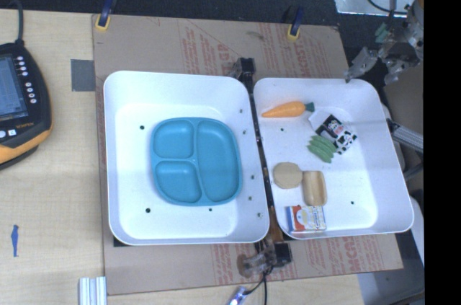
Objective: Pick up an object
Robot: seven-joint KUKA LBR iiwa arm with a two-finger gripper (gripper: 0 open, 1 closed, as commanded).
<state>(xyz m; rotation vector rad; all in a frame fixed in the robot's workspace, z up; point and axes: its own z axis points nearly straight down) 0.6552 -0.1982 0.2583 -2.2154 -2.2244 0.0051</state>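
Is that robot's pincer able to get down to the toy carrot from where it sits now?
Probably yes. The carrot lies alone in the right bin with nothing over it, and the pincer hangs just outside that bin's far corner.

The surface (57, 181) is pale wood, with a sheet of brown cardboard (216, 44) laid over its middle (two clamps (106, 11) pin the far edge). On the cardboard two white bins sit side by side, touching: the left bin (126, 152) and the right bin (382, 152). A black-and-orange handheld pendant (18, 105) lies on the bare wood, at the left.
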